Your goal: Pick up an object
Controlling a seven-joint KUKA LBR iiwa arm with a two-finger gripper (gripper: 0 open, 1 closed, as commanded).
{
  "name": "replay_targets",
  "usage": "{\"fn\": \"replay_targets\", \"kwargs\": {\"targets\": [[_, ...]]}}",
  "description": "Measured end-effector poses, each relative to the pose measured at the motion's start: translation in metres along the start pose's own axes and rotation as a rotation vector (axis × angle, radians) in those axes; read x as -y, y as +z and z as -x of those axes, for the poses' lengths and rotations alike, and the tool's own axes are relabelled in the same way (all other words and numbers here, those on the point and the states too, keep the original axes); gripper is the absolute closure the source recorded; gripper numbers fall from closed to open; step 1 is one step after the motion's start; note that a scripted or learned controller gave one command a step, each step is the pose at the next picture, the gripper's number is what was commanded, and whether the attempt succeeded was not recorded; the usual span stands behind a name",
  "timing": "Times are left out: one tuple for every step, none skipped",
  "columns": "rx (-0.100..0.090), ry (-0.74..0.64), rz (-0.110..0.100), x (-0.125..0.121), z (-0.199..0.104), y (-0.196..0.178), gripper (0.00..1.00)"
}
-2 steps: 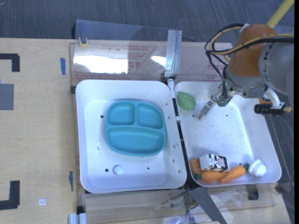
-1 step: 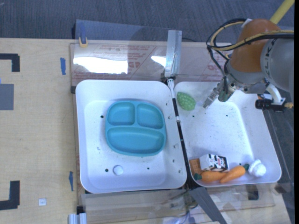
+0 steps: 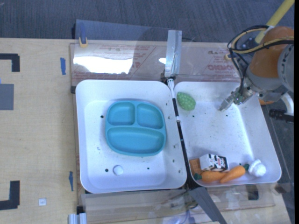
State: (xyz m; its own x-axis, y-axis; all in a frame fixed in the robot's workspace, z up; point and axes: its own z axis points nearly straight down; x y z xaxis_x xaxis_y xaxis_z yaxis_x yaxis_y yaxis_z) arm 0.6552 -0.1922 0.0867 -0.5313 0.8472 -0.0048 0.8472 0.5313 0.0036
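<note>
My gripper (image 3: 227, 103) hangs over the far right part of the right bin (image 3: 219, 129), its tip pointing down-left; nothing shows between its tips. A green lumpy object (image 3: 186, 101) lies at the right bin's far left corner, well left of the gripper. Along the bin's near edge lie an orange carrot (image 3: 223, 175), a small white carton with black spots (image 3: 213, 162) and a white round object (image 3: 256, 168).
The left bin (image 3: 93, 162) holds a blue divided plate (image 3: 135, 127) and a small white disc (image 3: 117, 170) near its front. A clear plastic wall (image 3: 140, 55) stands behind both bins. Cables hang off the arm at the upper right.
</note>
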Motion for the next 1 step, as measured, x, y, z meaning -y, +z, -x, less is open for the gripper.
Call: {"fn": "replay_targets", "kwargs": {"targets": [[0.006, -0.003, 0.007, -0.0032, 0.0004, -0.0134, 1.0]]}}
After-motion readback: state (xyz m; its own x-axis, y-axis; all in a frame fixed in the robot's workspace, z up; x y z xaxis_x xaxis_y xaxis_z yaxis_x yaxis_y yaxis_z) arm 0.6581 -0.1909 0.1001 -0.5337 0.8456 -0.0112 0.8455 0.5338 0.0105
